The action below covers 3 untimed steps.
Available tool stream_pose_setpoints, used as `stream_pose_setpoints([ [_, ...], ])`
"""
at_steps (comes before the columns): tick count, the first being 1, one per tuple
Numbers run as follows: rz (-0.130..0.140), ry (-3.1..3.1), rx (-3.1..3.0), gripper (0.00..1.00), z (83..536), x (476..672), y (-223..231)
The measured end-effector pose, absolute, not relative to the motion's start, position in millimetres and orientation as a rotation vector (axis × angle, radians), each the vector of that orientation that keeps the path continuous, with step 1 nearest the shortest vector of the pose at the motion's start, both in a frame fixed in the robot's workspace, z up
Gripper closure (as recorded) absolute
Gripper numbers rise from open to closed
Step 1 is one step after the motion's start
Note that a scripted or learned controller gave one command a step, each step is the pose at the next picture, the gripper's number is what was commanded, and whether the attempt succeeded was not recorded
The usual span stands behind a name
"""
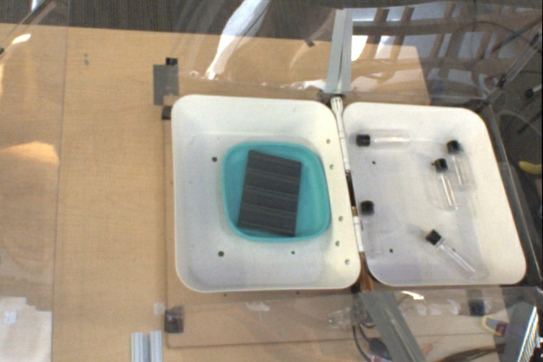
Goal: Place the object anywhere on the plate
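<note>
On the teal plate (316, 220) the ridged block (271, 195) already lies flat, yet a stray pass of the tool, whose state I cannot tell, could knock it off

Perhaps a grey ribbed part (523, 336), too cropped to tell.

A wooden bench (102, 182) bears two white bins (199, 258) side by side.
</note>
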<state>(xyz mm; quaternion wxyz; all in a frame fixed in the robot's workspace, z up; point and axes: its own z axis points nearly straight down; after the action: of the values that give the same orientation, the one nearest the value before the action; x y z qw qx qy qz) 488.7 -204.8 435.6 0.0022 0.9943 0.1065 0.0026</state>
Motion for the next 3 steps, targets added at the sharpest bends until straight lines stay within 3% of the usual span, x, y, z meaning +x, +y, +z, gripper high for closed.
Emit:
stream_pose_setpoints([
  [3, 0.009, 0.334, 3.119, 0.00, 436.0, 488.7, -204.7],
])
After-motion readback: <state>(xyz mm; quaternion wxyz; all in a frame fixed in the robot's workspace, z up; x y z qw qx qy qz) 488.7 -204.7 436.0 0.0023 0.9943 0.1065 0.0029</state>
